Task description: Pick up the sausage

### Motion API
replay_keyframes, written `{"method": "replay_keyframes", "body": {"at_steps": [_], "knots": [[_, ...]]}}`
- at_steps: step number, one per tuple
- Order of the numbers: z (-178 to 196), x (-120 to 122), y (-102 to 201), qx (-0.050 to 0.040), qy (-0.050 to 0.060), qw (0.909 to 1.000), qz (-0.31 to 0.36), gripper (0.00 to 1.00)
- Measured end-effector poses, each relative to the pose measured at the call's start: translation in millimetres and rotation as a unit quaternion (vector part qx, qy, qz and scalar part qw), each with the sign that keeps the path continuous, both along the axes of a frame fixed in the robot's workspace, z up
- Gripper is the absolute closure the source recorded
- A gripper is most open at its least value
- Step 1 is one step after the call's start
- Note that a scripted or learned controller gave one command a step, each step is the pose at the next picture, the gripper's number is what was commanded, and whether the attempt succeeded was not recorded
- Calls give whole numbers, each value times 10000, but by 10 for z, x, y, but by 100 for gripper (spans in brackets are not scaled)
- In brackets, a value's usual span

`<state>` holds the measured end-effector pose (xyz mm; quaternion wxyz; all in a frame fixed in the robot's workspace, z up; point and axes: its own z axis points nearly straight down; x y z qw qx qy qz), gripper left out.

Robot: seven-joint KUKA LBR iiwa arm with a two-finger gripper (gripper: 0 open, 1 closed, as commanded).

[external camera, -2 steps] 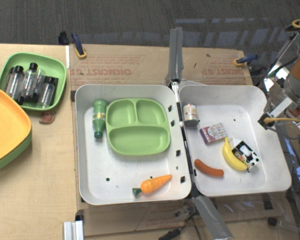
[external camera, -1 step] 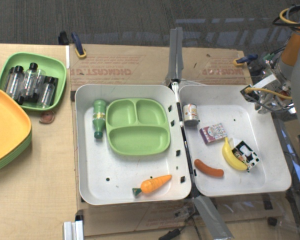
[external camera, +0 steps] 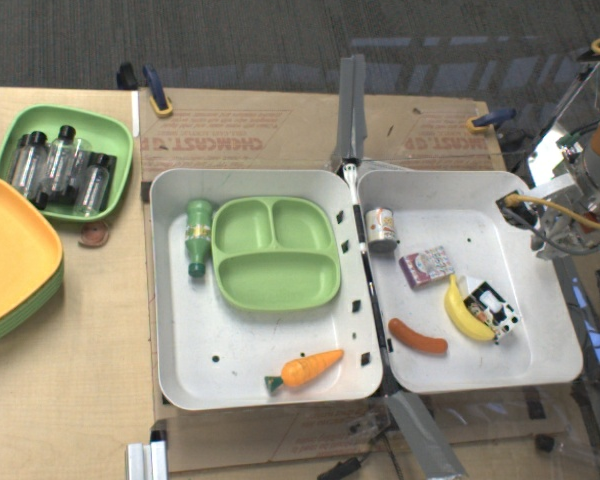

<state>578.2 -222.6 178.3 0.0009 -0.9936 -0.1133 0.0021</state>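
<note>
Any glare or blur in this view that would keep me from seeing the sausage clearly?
Camera view: the sausage is sharp and evenly lit, with only a soft shadow under it on the right bin. The white bins are bright but not blown out. The arm's end at the right edge looks cluttered and partly cut off, so the gripper is hard to read there.

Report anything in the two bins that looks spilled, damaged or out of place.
Nothing stands out. The sausage, banana, can and small carton lie apart in the right bin; the green plate, bottle and carrot in the left bin.
</note>
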Motion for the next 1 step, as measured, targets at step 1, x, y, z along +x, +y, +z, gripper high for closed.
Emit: {"method": "replay_keyframes", "body": {"at_steps": [1], "knots": [[76,-5,1,1,23,10000,20,100]]}}
